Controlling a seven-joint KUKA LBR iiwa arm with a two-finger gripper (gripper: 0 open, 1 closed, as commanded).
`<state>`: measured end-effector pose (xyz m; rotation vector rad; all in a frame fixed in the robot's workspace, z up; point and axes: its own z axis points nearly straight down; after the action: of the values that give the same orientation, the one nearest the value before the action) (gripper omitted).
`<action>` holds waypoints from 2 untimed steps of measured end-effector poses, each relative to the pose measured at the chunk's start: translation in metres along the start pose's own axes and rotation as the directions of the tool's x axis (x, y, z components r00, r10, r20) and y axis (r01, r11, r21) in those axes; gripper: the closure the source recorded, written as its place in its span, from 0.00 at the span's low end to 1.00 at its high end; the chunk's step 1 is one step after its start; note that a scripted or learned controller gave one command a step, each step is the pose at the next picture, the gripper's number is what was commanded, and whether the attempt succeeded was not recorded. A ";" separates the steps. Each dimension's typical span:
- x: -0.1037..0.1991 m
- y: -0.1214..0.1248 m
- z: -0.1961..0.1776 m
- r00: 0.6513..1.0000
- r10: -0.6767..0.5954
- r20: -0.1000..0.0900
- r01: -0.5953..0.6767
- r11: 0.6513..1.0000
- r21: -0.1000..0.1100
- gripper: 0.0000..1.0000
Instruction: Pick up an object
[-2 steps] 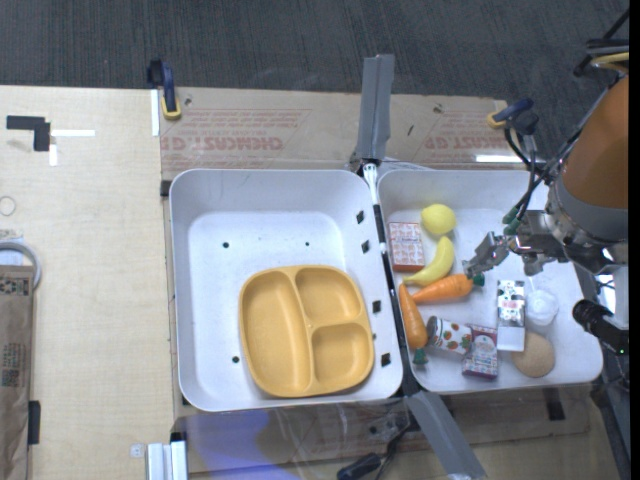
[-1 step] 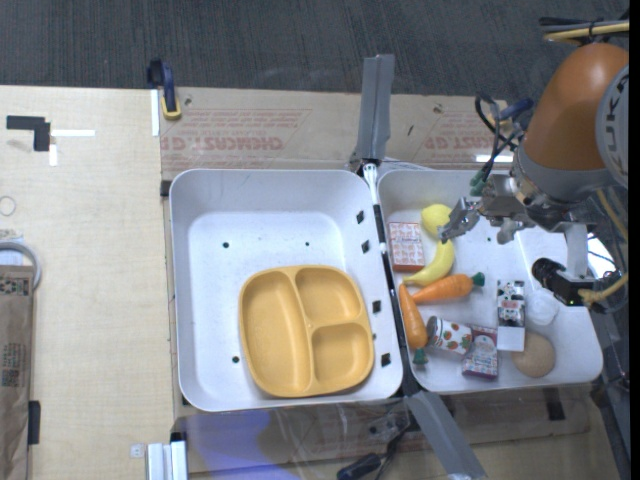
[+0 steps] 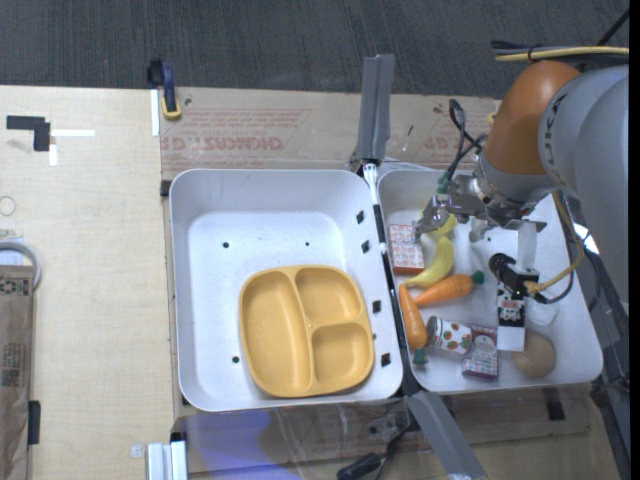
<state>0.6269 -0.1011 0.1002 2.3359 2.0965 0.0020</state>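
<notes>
White right bin holds the grey arm's gripper, its finger spacing impossible to tell, touching the banana, which runs from upper right down to lower left above a carrot.

Bright even light, soft shadows, sharp

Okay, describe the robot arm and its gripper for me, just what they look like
The arm is a thick, rounded grey body with a glossy orange band above the wrist. Below the band sits a metallic wrist section carrying the small gripper. Thin black cables loop beside the wrist, and a yellow cable runs over the top of the arm.
</notes>
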 end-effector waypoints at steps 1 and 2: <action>-0.001 0.000 -0.009 1.000 0.002 0.000 -0.002 1.000 0.002 1.00; -0.017 -0.035 0.009 0.961 0.277 0.001 -0.277 0.961 0.008 1.00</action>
<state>0.5904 -0.1138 0.0907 2.6117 1.7520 -0.0054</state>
